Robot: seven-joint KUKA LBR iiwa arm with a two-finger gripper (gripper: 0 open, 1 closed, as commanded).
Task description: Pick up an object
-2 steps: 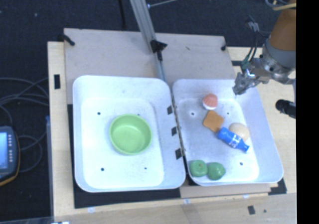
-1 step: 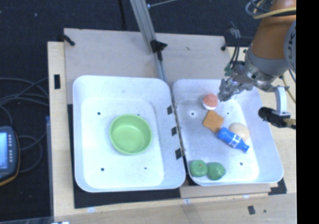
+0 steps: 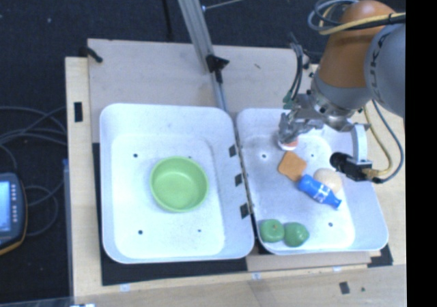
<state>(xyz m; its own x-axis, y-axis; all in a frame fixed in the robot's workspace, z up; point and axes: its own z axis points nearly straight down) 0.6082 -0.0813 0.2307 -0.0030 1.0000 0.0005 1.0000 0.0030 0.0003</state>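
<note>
Bins fill the bench side by side: the left bin point(image 3: 123, 230) carries a green bowl point(image 3: 179, 183) near its middle, and the right bin point(image 3: 369, 230) carries the rest. Over its far end the gripper point(image 3: 289, 136) points down, fingers closed on a small pinkish-white object point(image 3: 288, 140). Just beside it lies an orange block point(image 3: 292, 166), then a blue bottle point(image 3: 318, 190) touching a cream egg point(image 3: 328, 177). Two green limes point(image 3: 283, 232) sit at the near edge.

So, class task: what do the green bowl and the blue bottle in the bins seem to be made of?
Green bowl: probably plastic, with an even colour and smooth matte walls carrying a soft sheen. Blue bottle: likely plastic too, with a glossy blue body and a pale cap end, though it is too small to be sure.
</note>
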